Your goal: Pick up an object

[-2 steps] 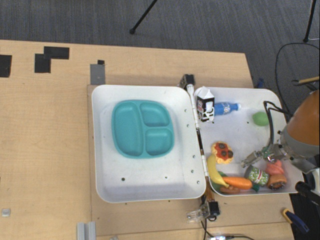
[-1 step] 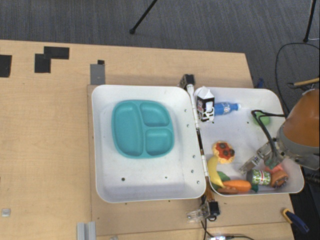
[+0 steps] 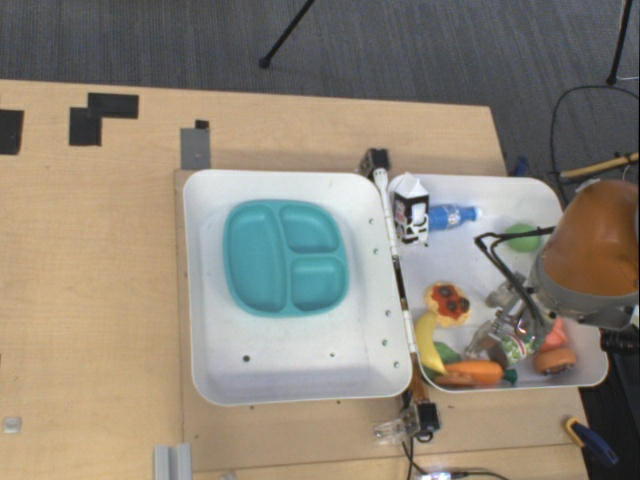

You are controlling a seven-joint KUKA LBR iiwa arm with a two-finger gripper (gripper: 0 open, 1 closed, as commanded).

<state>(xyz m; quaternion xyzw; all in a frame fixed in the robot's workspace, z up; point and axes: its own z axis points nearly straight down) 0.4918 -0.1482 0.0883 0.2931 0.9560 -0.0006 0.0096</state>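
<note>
The gripper [image 3: 503, 330] is low inside the right bin [image 3: 540, 190], near that bin's front wall, in the middle of a small pile of toy food. Whether it is open or closed I cannot tell, because metal parts and objects overlap there, and I see nothing clearly held.

No single object is fixed by the task, so I judge by nearness. The carrot [image 3: 470, 372] lies just in front of the gripper, against the front wall of the bin. Its long axis runs left to right, almost parallel to that wall, and its green end seems to point to the right, toward the gripper. The banana [image 3: 427, 342] is to the left of the gripper, beside the bin's left wall. Its long axis runs roughly front to back, with a small curve. The pizza slice [image 3: 448, 303] is left of the gripper and a little further back.

The milk carton [image 3: 410, 209] and the bottle [image 3: 448, 215] are well apart from the gripper, at the back of the bin. The bottle lies with its long axis left to right.

In my judgement, the carrot is the nearest candidate, and the coming move depends on a short shift toward the front wall.
</note>
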